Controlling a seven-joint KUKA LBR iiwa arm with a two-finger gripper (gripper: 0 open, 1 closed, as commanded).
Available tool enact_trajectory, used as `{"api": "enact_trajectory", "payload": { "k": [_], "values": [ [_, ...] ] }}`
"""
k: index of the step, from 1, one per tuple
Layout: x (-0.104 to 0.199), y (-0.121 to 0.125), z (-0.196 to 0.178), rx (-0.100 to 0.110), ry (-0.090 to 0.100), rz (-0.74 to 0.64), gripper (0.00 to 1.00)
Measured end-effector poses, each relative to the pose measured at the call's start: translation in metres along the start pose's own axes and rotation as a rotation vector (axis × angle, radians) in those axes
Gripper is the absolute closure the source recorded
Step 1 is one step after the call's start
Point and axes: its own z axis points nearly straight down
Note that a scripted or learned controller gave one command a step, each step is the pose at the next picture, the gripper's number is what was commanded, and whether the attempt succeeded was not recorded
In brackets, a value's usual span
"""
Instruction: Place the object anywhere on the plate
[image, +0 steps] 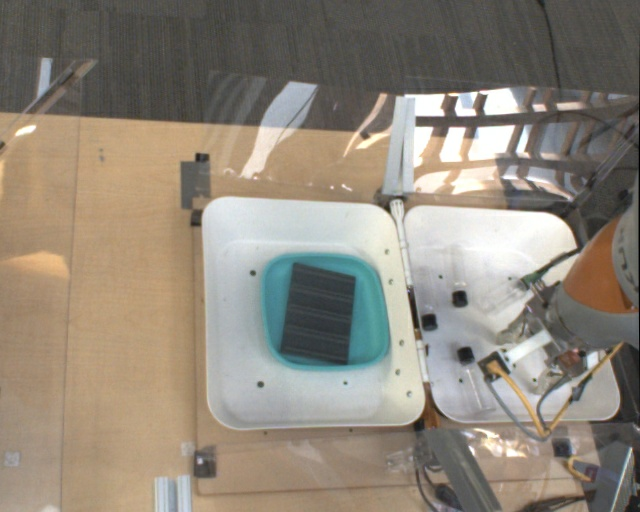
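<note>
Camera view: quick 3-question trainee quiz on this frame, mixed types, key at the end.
1. True or false: the dark ridged block lies on the teal plate.
2. Which bin holds the plate? A) left bin B) right bin
3. Fill in: the arm is over the ____ bin.

Key: 1 true. 2 A. 3 right.
</note>
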Motion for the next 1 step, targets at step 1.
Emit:
{"api": "enact_trajectory", "payload": {
  "k": [1],
  "values": [
    [-0.0143, 0.033, 0.003, -0.002, 0.004, -0.14, 0.0]
  ]
}}
